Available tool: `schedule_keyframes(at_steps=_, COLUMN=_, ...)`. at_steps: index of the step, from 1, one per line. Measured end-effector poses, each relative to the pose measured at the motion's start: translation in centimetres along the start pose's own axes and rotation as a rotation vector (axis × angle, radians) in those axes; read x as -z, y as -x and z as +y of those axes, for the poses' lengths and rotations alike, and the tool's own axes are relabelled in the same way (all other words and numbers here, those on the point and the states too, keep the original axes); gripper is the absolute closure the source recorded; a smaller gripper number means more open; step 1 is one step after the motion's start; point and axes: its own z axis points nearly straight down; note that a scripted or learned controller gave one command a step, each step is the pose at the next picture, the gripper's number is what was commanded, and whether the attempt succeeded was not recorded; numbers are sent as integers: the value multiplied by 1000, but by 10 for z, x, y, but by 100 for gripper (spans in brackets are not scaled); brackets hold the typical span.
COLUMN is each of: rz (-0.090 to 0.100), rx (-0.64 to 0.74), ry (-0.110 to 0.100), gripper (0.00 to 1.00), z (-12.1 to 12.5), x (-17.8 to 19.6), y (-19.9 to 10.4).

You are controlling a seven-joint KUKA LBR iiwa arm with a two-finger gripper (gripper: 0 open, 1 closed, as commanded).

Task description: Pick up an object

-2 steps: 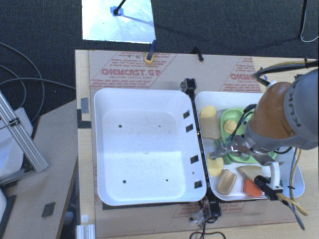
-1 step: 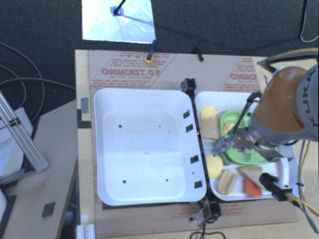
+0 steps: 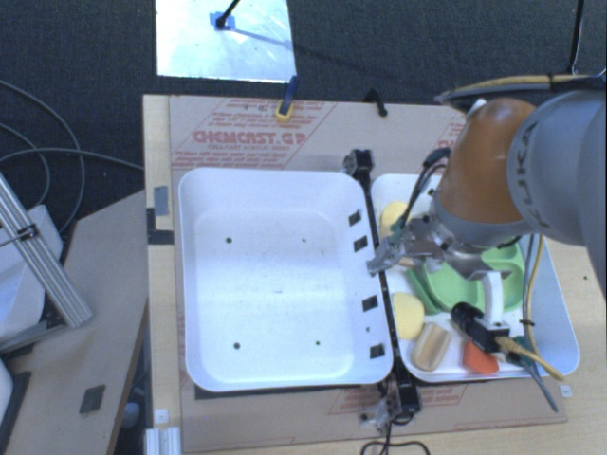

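the grey arm with its orange band [image 3: 484,169] reaches in from the right and hangs over the right bin [image 3: 561,347], covering much of it. the gripper [image 3: 383,257] sits low at that bin's left edge, right by the rim where the two bins meet, with its tip pointing toward the left bin [image 3: 275,273]. from this slanted view above, its tip is small and partly lost against the dark strip between the bins, so i cannot tell how wide it stands, and nothing can be seen held in it. the things to pick all lie in the right bin: a yellow piece [image 3: 393,218] near the far left corner, just above the gripper; a second yellow piece [image 3: 408,317] nearer the front, just below the gripper; a tan block [image 3: 432,347] beside that one at the front wall; an orange-red piece [image 3: 480,359] further right along the front; and a green item [image 3: 472,275] in the middle, partly hidden under the wrist. whether the gripper touches either yellow piece cannot be made out. both bins rest on a cardboard sheet [image 3: 248,136] with red print.
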Motion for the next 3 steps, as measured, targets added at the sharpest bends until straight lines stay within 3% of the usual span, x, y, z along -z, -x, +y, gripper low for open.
schedule_keyframes(at_steps=1, rz=3, rx=5, ry=8, gripper=0, z=70, x=48, y=-88)
schedule_keyframes(at_steps=2, rz=-2, rx=-12, ry=-6, gripper=0, z=70, x=-3, y=-25)
schedule_keyframes(at_steps=3, rz=0, rx=-6, ry=-3, gripper=0, z=71, x=0, y=-28)
